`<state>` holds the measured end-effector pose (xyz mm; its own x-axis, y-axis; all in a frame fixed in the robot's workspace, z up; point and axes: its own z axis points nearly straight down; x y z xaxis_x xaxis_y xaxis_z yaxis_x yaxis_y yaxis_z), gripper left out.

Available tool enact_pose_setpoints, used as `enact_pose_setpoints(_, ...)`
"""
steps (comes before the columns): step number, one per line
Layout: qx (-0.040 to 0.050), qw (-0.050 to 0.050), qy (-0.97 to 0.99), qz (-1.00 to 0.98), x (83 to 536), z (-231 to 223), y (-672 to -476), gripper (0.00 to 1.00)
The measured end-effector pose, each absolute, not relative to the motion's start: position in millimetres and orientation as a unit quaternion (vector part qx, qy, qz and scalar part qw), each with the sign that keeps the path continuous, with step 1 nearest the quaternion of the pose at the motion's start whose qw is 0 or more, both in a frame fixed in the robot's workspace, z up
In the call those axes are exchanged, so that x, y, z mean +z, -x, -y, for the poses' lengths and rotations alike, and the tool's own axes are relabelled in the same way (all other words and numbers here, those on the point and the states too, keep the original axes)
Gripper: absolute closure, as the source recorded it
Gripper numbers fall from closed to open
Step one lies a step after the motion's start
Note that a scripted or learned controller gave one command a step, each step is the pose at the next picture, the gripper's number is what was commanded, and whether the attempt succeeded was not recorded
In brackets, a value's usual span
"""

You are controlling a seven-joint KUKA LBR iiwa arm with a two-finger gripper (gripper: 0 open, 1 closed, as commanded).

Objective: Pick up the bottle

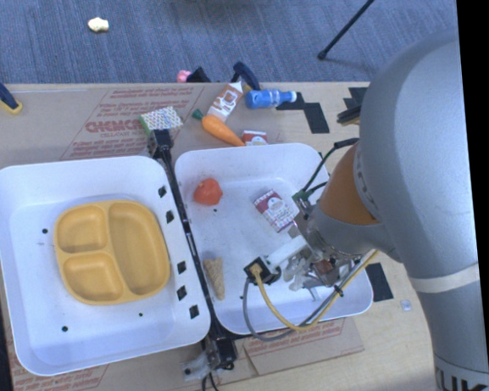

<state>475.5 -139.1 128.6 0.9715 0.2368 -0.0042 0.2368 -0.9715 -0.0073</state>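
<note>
**Hand low in the right bin, bottle not yet reached**

From my remote station I see the hand low over the near right part of the right bin, amid its cables; whether it is spread or pressed together I cannot tell, and I see nothing gripped in it. Just beyond it lies a small red-and-white packet; farther left, a red object and a cone-like piece. The bottle lies on the counter beyond the bin's far rim, well apart from the hand. I judge the pick wholly outstanding: approach, grasp and lift remain.
</note>
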Motion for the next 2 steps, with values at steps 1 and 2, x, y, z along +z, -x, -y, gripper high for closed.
enact_pose_setpoints(1,0.0012,0.002,0.994,0.105,213.6,209.4,-476.1,1.00)
enact_pose_setpoints(2,0.0024,0.003,0.985,0.170,142.6,137.1,-475.6,1.00)
